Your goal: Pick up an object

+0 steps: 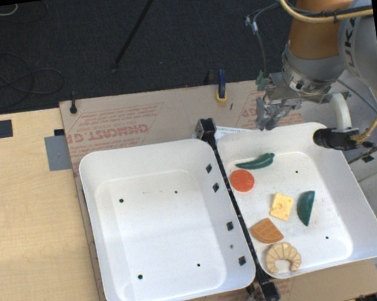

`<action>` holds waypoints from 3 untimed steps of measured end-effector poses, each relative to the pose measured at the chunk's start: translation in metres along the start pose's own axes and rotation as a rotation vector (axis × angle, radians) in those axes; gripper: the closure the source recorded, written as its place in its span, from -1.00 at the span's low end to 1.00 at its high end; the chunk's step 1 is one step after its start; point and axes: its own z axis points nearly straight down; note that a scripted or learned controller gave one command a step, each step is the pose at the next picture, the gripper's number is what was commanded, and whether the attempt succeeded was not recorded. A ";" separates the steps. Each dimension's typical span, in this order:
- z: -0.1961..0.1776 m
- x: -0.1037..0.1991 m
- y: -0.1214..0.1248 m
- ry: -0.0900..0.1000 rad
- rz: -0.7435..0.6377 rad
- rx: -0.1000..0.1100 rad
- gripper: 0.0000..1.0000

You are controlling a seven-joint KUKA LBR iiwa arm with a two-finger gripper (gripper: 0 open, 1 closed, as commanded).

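The right bin [340,180] holds several small items. A dark green pepper [257,162] lies near its back, with a red round disc [242,182] just in front of it. In the middle sit a yellow cheese wedge [281,206] and a teal oval piece [306,206]. Toward the front are an orange-brown wedge [266,231] and a pale croissant [283,256]. My gripper [268,119] hangs above the bin's back rim, behind the pepper, with nothing seen between its fingers.
The left bin [121,261] stands beside the right one, with a black clip strip [228,203] along their shared edge. A blue and yellow clamp [221,87] sits at the cardboard's back edge. The arm's orange band [325,10] looms over the upper right.
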 end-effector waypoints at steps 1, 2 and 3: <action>-0.105 0.037 0.000 0.000 0.001 0.005 1.00; -0.126 0.072 0.000 0.000 0.002 0.014 1.00; -0.163 0.088 0.001 0.000 0.004 0.013 1.00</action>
